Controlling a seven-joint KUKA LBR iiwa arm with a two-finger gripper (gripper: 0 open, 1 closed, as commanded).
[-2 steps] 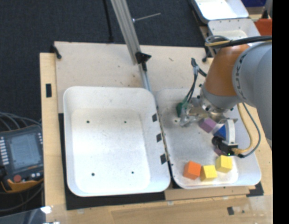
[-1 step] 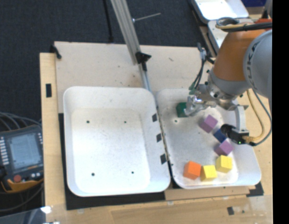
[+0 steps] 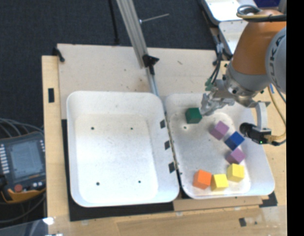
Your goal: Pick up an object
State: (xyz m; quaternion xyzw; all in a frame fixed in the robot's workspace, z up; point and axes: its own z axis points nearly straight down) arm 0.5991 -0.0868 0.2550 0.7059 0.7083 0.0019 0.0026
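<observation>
The right bin [image 3: 260, 181] holds several small blocks. A green block [image 3: 193, 115] lies near its back left corner. My gripper [image 3: 208, 107] hangs just to the right of the green block, close beside it, over the bin's back part. Further right and toward the front lie a purple block [image 3: 220, 130], a blue block [image 3: 234, 140] and a second purple block [image 3: 235, 156]. Along the front sit an orange block [image 3: 202, 179] and two yellow blocks [image 3: 220, 181] [image 3: 235, 172].
The left bin [image 3: 78, 132] stands beside the right one, with a divider edge between them. A metal pole [image 3: 134, 31] rises at a slant behind the bins. A teach pendant [image 3: 20, 161] lies off the bench at the left. A white tray [image 3: 225, 1] sits at the back right.
</observation>
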